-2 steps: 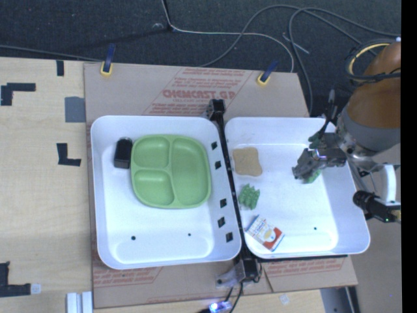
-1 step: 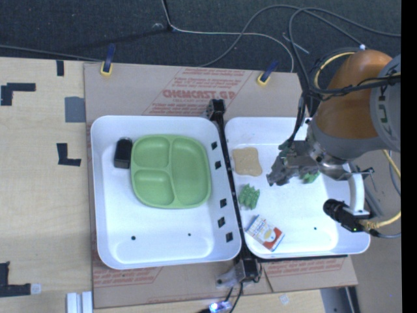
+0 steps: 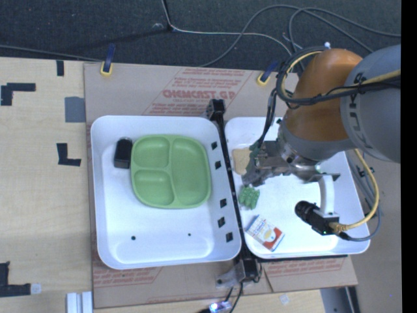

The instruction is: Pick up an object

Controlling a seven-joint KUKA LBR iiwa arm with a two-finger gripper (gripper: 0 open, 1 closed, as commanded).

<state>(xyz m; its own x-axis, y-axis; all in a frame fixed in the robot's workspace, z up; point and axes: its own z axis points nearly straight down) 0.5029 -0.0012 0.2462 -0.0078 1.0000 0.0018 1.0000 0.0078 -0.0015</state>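
Observation:
My gripper (image 3: 256, 172) is low over the left side of the right bin (image 3: 306, 248), under the grey and orange arm that reaches in from the right. A small green leafy object (image 3: 249, 197) lies just below the gripper tip, near the divider between the bins. A beige flat piece (image 3: 240, 160) sits right next to the gripper on its upper left, partly hidden by it. Near the right bin's front edge lies a small white and red packet (image 3: 264, 233).
The left bin (image 3: 156, 250) holds a green divided plate (image 3: 171, 171) and a small black block (image 3: 122, 153) to its left. Cables run across the dark surface behind the bins.

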